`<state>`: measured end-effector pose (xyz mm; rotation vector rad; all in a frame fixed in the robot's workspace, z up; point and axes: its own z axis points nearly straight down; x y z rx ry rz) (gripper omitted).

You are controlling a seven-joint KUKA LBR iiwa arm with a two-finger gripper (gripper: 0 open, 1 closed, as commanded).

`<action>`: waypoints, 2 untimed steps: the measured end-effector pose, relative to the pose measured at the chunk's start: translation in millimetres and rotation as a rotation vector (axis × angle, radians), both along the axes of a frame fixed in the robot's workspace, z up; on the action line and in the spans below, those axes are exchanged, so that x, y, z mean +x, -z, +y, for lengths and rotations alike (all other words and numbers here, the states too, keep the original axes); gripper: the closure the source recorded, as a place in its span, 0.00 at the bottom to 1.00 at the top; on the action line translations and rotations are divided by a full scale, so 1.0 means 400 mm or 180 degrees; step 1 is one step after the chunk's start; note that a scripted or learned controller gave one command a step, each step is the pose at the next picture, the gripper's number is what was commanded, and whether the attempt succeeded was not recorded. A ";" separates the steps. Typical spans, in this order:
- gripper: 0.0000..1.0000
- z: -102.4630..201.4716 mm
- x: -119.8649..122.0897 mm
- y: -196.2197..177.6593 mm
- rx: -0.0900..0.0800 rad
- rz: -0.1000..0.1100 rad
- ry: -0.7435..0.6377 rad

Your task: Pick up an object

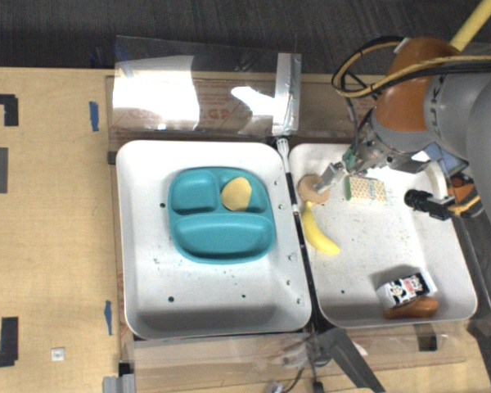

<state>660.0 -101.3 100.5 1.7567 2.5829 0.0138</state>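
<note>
The arm comes in from the upper right of the frame, and its claw (pixel 337 173) hangs low over the top left corner of the right bin (pixel 442 252). From here the claw is small and blurred, so I cannot tell how it is set or whether it has anything. Right under and just left of it lies a small tan round piece (pixel 312 189), close against the bin's wall. A banana (pixel 318 232) lies just below that, running down toward the middle of the frame. A pale patterned square (pixel 367 190) sits just right of the claw, and a small black-and-white carton (pixel 406 287) rests on something orange-brown (pixel 416 306) in the bin's lower right corner.

The left bin (pixel 139 244) carries a teal divided tray (pixel 221 236) with a yellow round thing (pixel 236 192) in its upper right compartment.

To my eye the tan piece is the likely target. The wall leaves little room on that side, so I'd want the claw centred over the piece and brought straight down, then lifted slowly. The banana's upper tip is near enough to get nudged.
</note>
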 end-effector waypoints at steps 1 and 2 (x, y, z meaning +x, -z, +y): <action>0.00 0.039 0.021 -0.228 0.0012 0.0019 0.0432; 0.00 -0.102 0.013 0.037 0.0011 0.0086 -0.0025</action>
